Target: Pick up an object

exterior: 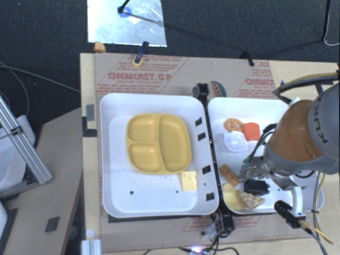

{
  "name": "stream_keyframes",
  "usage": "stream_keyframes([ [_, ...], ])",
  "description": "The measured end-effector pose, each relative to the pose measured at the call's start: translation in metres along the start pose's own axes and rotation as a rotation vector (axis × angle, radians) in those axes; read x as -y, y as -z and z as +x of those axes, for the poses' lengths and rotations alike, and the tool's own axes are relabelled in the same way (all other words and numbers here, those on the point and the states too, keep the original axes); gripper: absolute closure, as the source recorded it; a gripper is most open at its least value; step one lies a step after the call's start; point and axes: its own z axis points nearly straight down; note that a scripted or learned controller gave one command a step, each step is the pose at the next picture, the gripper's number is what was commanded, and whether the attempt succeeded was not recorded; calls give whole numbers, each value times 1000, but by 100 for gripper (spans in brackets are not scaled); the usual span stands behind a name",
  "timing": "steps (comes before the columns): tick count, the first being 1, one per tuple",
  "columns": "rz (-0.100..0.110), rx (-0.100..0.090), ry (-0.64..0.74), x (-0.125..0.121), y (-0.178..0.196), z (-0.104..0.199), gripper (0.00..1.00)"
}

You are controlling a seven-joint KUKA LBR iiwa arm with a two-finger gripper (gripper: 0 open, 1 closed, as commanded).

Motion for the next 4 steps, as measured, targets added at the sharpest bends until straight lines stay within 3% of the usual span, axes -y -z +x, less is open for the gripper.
stream_keyframes([
  [1, -17, 2, 11, -37, 107, 49, 100],
  [2, -5, -1, 12, 0, 100, 134, 100],
  [3, -9, 1, 6, -2, 111, 129, 100],
  [4, -18, 3, 3, -1, 231, 94, 100],
])
